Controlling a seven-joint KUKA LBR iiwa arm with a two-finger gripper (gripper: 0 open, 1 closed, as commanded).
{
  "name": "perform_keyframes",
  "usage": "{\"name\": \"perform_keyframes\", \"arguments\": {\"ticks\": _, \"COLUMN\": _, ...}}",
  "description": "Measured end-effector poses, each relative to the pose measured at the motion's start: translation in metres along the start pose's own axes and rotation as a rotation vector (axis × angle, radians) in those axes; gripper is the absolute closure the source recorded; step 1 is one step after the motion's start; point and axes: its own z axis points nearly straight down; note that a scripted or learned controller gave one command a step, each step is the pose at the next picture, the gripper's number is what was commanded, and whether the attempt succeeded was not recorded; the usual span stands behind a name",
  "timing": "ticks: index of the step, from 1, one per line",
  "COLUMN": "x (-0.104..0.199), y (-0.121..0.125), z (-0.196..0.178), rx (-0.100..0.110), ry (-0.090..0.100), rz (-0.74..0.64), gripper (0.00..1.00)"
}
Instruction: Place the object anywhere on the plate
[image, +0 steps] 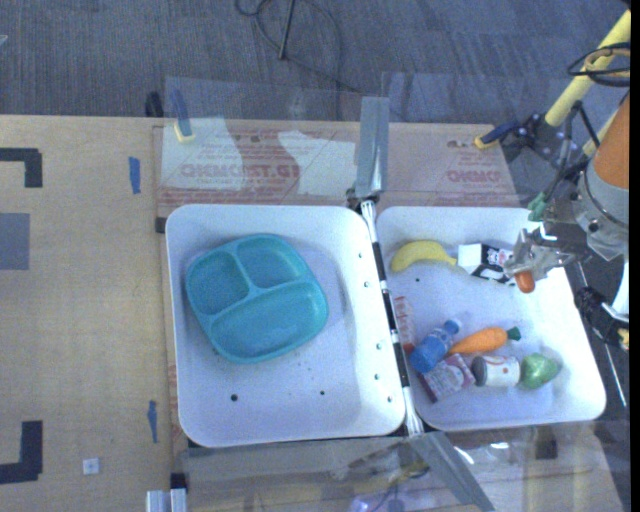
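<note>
**Camera view: gripper over the right bin, plate waiting in the left**

Camera view shows the gripper (527, 268) above the right bin (590, 395), a small orange object (526, 283) seemingly pinched at its tips. The teal divided plate (256, 297) lies well apart in the left bin (190, 400). A carrot (480, 340), banana (422, 255) and blue bottle (434, 349) rest loose.

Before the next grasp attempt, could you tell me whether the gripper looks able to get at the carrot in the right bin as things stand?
Probably yes. The carrot lies uncovered, and the gripper hangs above the same bin. The blue bottle at its left end could crowd a grasp there.
</note>
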Motion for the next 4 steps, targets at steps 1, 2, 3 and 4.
{"name": "perform_keyframes", "arguments": {"ticks": 1, "x": 0.048, "y": -0.065, "z": 0.042, "rx": 0.002, "ry": 0.002, "rz": -0.223, "gripper": 1.0}}
{"name": "perform_keyframes", "arguments": {"ticks": 2, "x": 0.108, "y": -0.005, "z": 0.093, "rx": -0.002, "ry": 0.001, "rz": -0.261, "gripper": 1.0}}
{"name": "perform_keyframes", "arguments": {"ticks": 3, "x": 0.182, "y": 0.03, "z": 0.092, "rx": -0.004, "ry": 0.001, "rz": -0.408, "gripper": 1.0}}
{"name": "perform_keyframes", "arguments": {"ticks": 4, "x": 0.173, "y": 0.057, "z": 0.048, "rx": -0.004, "ry": 0.001, "rz": -0.481, "gripper": 1.0}}
